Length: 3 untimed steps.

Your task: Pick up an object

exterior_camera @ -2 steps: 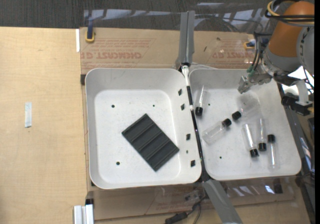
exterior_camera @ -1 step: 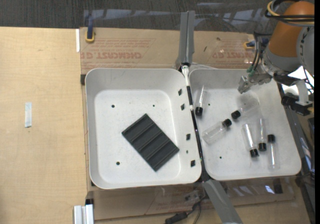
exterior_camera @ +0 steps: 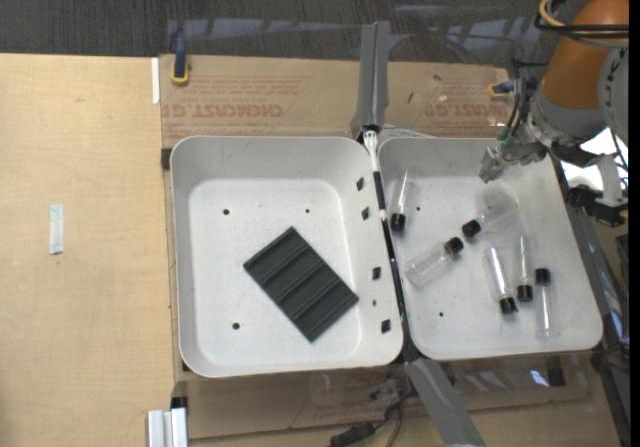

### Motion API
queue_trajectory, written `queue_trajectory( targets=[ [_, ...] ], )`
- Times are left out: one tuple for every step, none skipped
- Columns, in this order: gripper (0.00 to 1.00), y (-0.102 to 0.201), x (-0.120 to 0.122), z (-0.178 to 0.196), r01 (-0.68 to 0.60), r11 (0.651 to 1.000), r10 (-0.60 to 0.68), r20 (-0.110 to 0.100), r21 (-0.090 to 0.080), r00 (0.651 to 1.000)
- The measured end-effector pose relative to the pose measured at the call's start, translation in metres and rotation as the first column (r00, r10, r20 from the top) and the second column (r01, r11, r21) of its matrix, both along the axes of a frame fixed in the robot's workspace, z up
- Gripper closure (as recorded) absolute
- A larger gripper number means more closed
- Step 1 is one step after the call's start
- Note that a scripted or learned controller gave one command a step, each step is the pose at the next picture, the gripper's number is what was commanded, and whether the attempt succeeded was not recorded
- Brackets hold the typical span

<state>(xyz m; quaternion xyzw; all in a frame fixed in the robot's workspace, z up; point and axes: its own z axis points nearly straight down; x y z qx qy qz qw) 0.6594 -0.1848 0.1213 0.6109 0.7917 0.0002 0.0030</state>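
The gripper (exterior_camera: 497, 163), jaws' state impossible to tell, hangs over the right bin's (exterior_camera: 580, 330) far corner, the nearest black-capped vial (exterior_camera: 487, 221) lying just below it, slanting down-left.

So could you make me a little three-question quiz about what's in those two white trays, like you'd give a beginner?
1. True or false: the black ribbed block lies in the left bin.
2. Which bin holds the clear tubes with black caps? A) left B) right C) both
3. Fill in: the gripper is above the right bin's ____ edge, far or near?

Key: 1 true. 2 B. 3 far; it is over the right bin's far edge, apart from the tubes.
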Motion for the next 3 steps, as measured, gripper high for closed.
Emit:
queue_trajectory(
  targets=[
    [1.00, -0.0010, -0.0002, 0.0002, 0.002, 1.000, -0.002, -0.003, 0.002, 1.000],
    [1.00, 0.0056, -0.0005, 0.0006, 0.017, 1.000, -0.017, -0.004, 0.003, 1.000],
    [1.00, 0.0038, -0.0005, 0.0087, 0.038, 0.999, -0.038, -0.003, 0.002, 0.999]
  ],
)
